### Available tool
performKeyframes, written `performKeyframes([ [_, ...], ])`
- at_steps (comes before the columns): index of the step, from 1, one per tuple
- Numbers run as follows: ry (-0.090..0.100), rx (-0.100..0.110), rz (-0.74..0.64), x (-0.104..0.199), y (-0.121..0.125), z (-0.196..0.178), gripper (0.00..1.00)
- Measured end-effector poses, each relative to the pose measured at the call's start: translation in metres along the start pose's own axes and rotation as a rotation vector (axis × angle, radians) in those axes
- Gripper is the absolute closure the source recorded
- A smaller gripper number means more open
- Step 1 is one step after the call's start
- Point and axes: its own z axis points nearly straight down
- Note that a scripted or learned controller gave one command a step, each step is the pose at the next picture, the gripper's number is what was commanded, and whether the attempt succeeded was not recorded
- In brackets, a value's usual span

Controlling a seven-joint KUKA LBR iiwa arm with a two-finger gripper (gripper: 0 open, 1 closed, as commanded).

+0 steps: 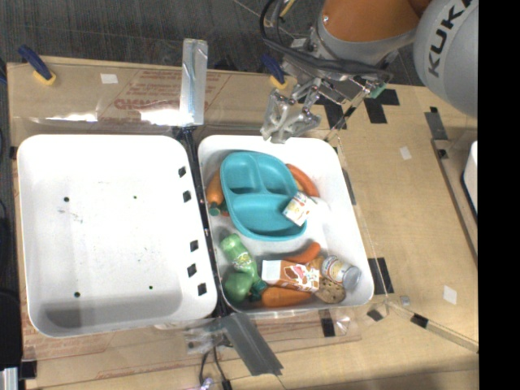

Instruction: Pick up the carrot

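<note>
The carrot lies at the right bin's near edge, partly hidden under a packet, beside a tin can. A teal divided plate sits behind. The gripper hovers over the bin's far rim, grasping nothing.

— How many bins do we count?
— Two white bins, side by side.
— And inside?
— We see one teal tray, one can, and roughly four orange carrot-like pieces.
</note>
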Motion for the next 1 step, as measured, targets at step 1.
performKeyframes([
  [1, 0.0, -0.001, -0.332, -0.0138, 0.0094, -0.039, 1.0],
])
